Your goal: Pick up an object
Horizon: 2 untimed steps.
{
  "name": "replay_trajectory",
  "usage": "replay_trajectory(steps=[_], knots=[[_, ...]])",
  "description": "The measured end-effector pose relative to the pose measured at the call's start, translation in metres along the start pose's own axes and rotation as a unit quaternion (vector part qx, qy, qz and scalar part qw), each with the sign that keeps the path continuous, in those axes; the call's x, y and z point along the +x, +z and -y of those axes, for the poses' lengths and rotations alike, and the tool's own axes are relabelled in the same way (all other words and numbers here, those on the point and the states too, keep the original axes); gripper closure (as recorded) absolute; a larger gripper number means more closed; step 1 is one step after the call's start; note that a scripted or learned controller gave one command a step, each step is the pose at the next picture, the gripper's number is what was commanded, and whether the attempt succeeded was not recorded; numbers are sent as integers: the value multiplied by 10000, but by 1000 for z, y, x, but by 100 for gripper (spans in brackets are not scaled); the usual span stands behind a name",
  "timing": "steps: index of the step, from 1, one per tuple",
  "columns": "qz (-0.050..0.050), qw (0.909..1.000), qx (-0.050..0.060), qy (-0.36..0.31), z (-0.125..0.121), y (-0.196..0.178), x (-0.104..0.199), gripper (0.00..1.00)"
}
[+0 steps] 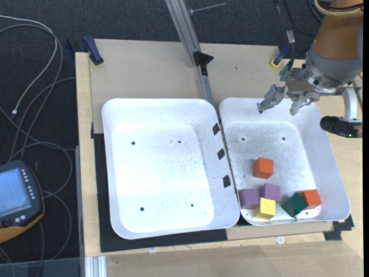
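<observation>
Camera view showed us the gripper (284,101) spread wide, grasping nothing, above the right bin's (328,154) far rim. Near that speckled bin's front wall, we saw matte cubes clustered: purple (249,198), yellow (267,207), green (296,203).

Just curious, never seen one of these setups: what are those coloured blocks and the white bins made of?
The blocks, like the orange one, look like painted wood or foam: matte, flat colour, crisp edges. I can't tell which. The bins, such as the right one, look like thin moulded plastic: smooth, rounded rims, faint sheen, with dark speckling from wear.
</observation>
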<state>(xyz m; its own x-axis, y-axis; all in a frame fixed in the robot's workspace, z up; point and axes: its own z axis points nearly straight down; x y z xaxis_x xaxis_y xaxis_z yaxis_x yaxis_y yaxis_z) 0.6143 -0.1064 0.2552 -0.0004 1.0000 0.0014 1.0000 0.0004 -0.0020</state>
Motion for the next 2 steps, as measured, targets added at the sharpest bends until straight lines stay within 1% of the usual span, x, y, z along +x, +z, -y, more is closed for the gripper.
replay_trajectory(steps=[1,2], knots=[[-7,10000,44,0,14,154,15,0],[26,10000,-55,13,4,77,-23,0]])
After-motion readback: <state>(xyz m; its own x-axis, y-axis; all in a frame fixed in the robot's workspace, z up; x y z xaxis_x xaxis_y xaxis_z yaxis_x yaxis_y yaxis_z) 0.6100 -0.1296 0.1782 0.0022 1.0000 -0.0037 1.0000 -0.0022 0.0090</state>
